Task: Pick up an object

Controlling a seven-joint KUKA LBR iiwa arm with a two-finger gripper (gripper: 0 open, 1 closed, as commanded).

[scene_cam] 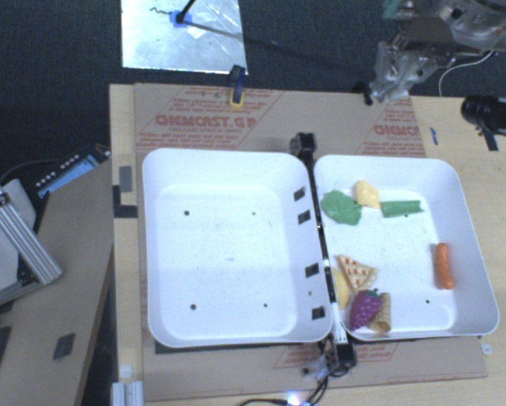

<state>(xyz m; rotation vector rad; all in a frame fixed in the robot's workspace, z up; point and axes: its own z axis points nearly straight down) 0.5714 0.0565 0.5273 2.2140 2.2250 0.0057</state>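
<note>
On your far left, the left bin (228, 252) sits on the surface (84, 252), its white floor showing a few dark dots. Just beside it, touching along the clipped middle seam, is the right bin (464, 227) — that is where your objects lie. Nearest the seam you have a green leaf-shaped piece (341, 208) with a small yellow piece (366, 194) touching its upper right, then a flat green strip (401, 207). Lower down by the seam lie a waffle-patterned wedge (356, 271) and a purple grape bunch (365, 309). Toward the right wall rests an orange carrot-like stick (442, 266), well apart from the rest. The gripper (387, 87) hangs beyond the bins' far edge, above the cardboard sheet (211, 117) — you cannot tell how wide its fingers stand, and nothing visible sits between them.
</note>
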